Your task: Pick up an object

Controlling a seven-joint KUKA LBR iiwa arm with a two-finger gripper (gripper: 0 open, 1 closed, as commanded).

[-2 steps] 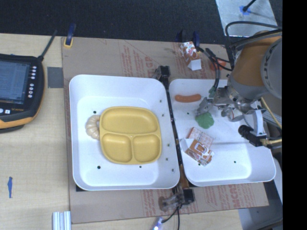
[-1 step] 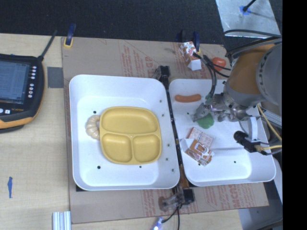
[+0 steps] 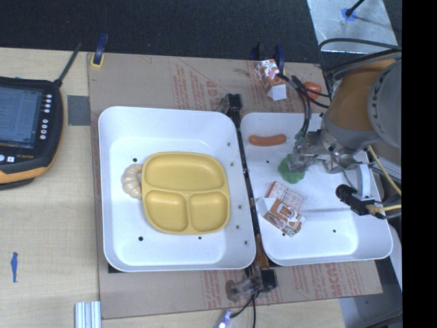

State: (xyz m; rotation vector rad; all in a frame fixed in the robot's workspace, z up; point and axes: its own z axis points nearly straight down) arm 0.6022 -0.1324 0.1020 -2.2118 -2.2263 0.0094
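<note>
The small round green object (image 3: 293, 173) in the right white bin (image 3: 341, 241) has no clear long axis. It lies directly under the metal gripper (image 3: 298, 159), touching it; the grip cannot be told. The orange sausage (image 3: 267, 140) lies just left of it.

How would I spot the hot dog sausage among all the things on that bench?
Find the right-hand white bin. Near its far left corner lies the sausage, a thin reddish-brown stick lying crosswise. The green lump and the crumpled brown and white packet closer to you are squatter and differently coloured.
</note>
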